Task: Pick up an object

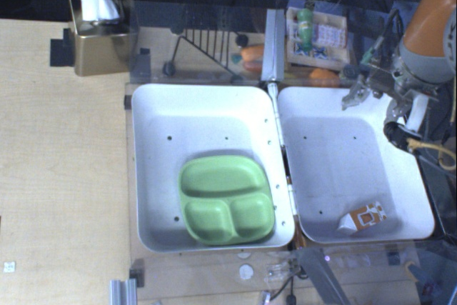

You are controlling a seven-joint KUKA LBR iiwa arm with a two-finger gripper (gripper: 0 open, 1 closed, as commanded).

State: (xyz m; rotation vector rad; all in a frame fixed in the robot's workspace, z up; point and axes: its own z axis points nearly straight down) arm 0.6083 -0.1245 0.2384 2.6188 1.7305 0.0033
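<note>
Green divided tray (227, 198): lying in left bin (153, 118), untouched.
Small carton (363, 217): right bin (335, 153), near corner.
Gripper (355, 95): over right bin's far edge; jaws' state unclear, nothing seen held.
Progress: pick not yet made.

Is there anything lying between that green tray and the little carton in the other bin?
In the camera view, only the two bins' adjoining rims and bare white floor separate the green tray from the small carton.

Probably a robotics lab, twin white bins (285, 153), grey arm (421, 61), cables
</note>
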